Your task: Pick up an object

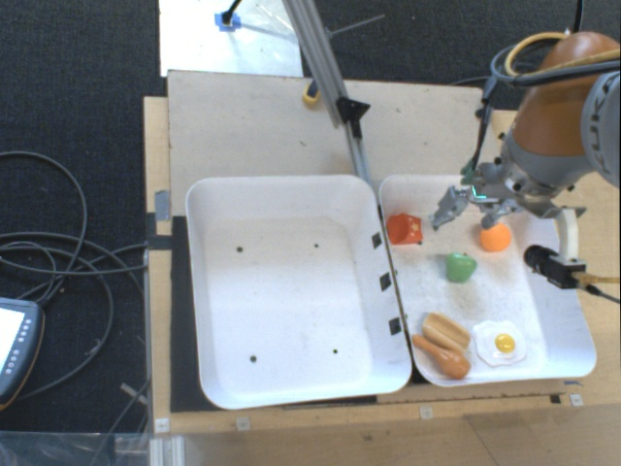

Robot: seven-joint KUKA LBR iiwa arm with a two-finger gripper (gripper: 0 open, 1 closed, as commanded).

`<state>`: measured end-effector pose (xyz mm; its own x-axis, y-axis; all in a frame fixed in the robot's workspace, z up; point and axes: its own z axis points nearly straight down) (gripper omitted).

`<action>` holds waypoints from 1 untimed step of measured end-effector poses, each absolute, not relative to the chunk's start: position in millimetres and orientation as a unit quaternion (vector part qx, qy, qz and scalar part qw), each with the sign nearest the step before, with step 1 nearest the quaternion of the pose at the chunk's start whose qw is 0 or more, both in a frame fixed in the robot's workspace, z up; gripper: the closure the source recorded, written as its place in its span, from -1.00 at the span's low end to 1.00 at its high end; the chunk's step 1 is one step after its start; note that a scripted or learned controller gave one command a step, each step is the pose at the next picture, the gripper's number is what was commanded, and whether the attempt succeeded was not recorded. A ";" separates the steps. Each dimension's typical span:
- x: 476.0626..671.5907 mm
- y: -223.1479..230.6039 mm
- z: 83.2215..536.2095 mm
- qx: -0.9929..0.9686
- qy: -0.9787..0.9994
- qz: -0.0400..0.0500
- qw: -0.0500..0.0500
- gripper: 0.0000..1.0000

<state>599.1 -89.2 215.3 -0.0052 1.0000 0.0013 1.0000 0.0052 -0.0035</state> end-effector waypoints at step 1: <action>599.9 -89.5 218.0 -0.706 -0.708 -0.001 0.000 -1.00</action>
<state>599.9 -89.5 218.0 -0.0034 1.0000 0.0006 1.0000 0.0034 0.0013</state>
